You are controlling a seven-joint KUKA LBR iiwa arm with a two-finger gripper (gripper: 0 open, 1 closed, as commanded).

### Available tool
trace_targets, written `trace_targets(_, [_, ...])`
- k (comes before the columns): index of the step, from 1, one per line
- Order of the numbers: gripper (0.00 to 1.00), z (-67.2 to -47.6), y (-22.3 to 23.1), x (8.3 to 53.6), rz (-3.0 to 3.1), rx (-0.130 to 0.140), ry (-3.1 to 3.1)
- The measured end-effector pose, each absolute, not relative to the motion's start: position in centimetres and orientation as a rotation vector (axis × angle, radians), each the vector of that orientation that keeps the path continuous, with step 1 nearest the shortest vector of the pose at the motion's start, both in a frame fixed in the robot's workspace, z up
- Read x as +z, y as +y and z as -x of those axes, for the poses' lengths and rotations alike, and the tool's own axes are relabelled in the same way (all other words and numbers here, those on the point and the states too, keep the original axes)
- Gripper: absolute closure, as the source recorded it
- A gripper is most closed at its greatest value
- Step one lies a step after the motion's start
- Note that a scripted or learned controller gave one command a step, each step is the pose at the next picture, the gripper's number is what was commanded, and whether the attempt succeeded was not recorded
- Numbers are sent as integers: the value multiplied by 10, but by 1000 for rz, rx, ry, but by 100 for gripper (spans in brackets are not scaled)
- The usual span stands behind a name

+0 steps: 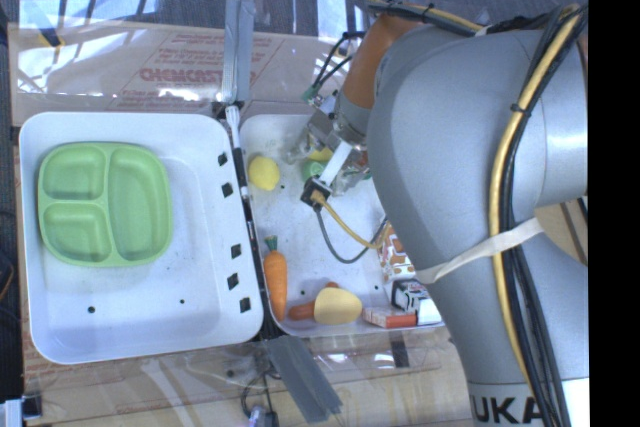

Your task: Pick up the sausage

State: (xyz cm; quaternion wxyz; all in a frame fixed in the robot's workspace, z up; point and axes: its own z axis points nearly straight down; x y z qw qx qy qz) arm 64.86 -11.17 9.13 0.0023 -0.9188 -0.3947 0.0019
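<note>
Sausage (301, 312): between carrot (276, 283) and yellow fruit (338, 305). End effector (322, 155): well apart from it, and we cannot tell its state. We come down clear of both neighbours.

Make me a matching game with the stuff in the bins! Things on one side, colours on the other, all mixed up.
Things:
1. divided plate
2. carrot
3. round fruit

Colours:
A. orange
B. yellow
C. green

Right pairs: 1-C, 2-A, 3-B.
</note>
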Motion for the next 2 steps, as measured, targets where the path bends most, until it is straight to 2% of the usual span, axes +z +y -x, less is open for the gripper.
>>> trace_targets(1, [0,-648,-7,193,2794,2,-1429])
trace_targets(2, [0,-632,-113,119,2669,6,-1647])
